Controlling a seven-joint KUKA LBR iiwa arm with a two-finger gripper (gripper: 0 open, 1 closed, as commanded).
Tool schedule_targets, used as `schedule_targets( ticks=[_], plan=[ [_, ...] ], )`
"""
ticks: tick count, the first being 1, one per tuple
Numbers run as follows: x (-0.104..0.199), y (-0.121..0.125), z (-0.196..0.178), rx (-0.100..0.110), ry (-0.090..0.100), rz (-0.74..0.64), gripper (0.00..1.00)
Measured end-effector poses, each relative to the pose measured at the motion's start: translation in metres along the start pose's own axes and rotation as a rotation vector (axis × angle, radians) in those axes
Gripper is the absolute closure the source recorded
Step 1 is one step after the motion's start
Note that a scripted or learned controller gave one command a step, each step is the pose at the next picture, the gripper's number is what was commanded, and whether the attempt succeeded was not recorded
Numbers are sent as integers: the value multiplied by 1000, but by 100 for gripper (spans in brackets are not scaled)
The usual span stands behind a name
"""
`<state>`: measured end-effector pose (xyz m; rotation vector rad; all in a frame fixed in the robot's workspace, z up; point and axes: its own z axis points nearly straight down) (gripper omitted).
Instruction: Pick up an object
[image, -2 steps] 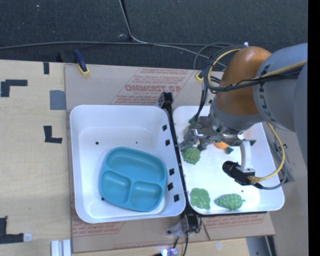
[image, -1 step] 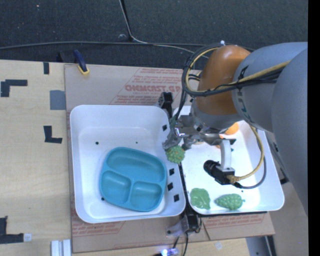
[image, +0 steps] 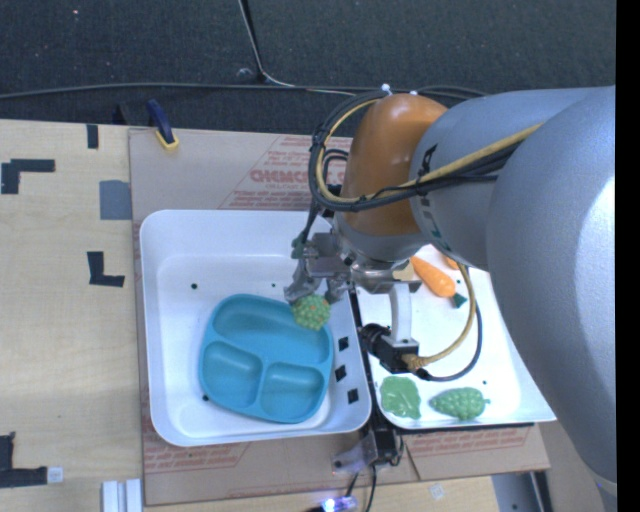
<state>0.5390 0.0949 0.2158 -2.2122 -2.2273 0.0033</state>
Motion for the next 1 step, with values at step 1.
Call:
schedule_targets(
  ticks=[1],
  plan=[
    [-3, 0, -1, 0, -1, 4, 0]
  ],
)
